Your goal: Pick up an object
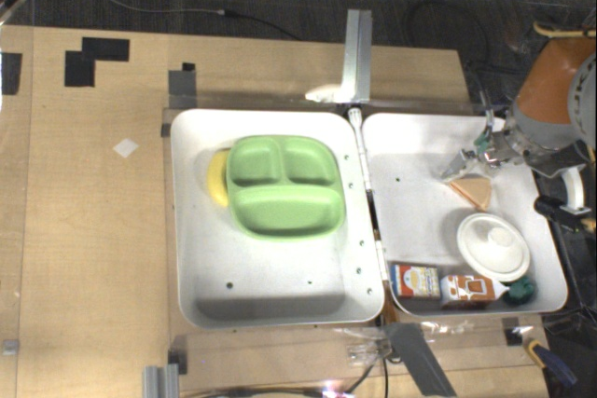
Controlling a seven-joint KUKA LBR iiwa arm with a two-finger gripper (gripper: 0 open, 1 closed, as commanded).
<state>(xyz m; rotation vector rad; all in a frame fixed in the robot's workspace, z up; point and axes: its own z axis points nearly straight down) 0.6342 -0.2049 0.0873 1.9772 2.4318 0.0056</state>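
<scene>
White bins sit side by side on the wooden bench. Left bin (196, 284) holds a green divided plate (284, 185), upside up, w/ a yellow item (216, 178) poking out from under its left edge, touching it. Right bin (410, 154) holds a tan wedge-shaped piece (473, 191) near the far right, a white round lidded bowl (492, 245) just in front of it, and a small carton (442, 284) lying flat along the near wall, w/ a dark green bit (520, 292) at its right end. Gripper (476, 156) hangs over the far-right part of the right bin, just above the tan wedge; can't tell its state at this res. Grey arm w/ orange band (550, 75) enters from right.
</scene>
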